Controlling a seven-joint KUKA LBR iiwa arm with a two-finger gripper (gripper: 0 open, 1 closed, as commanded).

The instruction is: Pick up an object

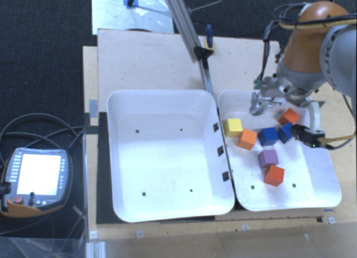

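gripper [260, 105] hangs over far part of right bin [312, 195], near its far rim. can't tell if it is apart or together. blocks sit bunched in middle of right bin: yellow block [233, 126], orange block [247, 139], blue block [268, 136], purple block [268, 157], red block [274, 175]. lots of open floor near front rim.

The grey arm [340, 56] reaches in from the right, its orange band [312, 34] sitting high near the top right corner. Below the band the wrist bends down and leftward, ending in the tool [259, 105], which points downward and hangs low. Dark cables loop over the wrist.
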